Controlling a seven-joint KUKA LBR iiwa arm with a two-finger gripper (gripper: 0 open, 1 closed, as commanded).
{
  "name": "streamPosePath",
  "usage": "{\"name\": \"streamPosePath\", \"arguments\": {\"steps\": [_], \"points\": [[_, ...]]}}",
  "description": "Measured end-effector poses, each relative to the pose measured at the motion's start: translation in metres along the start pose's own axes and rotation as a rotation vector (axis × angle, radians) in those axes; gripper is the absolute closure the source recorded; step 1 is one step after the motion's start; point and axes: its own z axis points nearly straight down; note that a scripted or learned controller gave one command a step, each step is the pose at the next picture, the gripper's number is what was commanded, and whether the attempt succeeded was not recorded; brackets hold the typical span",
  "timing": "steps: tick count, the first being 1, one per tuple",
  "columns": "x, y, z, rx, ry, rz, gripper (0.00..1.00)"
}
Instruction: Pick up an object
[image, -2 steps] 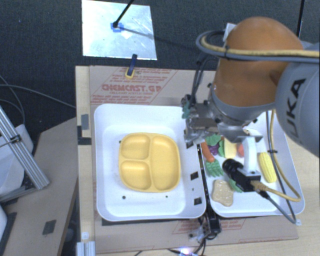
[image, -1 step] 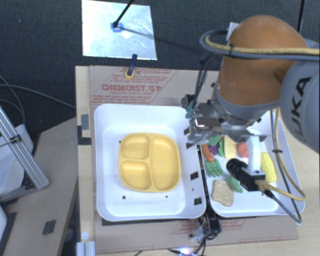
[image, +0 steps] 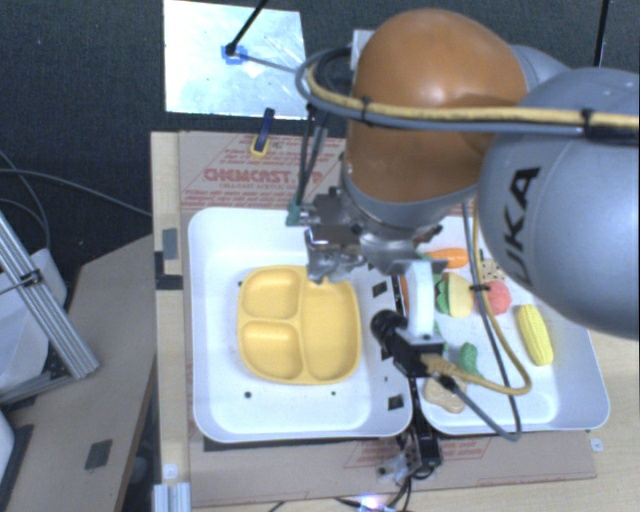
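Nearest item: grey KUKA arm (image: 560, 215) with orange band (image: 430, 110), entering from 3 o'clock and covering much of the upper right.

Gripper (image: 322, 268): hangs over the left bin (image: 215, 300), at the 12 o'clock edge of the yellow tray. Whether it is spread or closed cannot be told; nothing is seen in its grasp.

Yellow tray (image: 298, 325): three-compartment plate, lying flat at the centre of the left bin. Judged rigid plastic, light, smooth and rather slippery; too broad to span, so the raised rim at 12 o'clock, or a divider wall, looks the likeliest purchase.

Right bin (image: 585, 395): holds toy foods. Corn cob (image: 536, 333) at 3 o'clock; pink piece (image: 497, 297) just beside it toward 10 o'clock; green-and-yellow piece (image: 452, 295) at the bin's middle; orange piece (image: 452, 257) at 12 o'clock; green piece (image: 466, 354) and tan piece (image: 445, 400) toward 6 o'clock. All judged light, hard plastic, small enough to pinch across the middle.

Cardboard sheet (image: 235, 175): under both bins.
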Motion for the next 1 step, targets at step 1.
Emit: {"name": "streamPosePath", "arguments": {"steps": [1], "points": [[0.0387,0.0401,0.085,0.006,-0.004,0.004,1.0]]}}
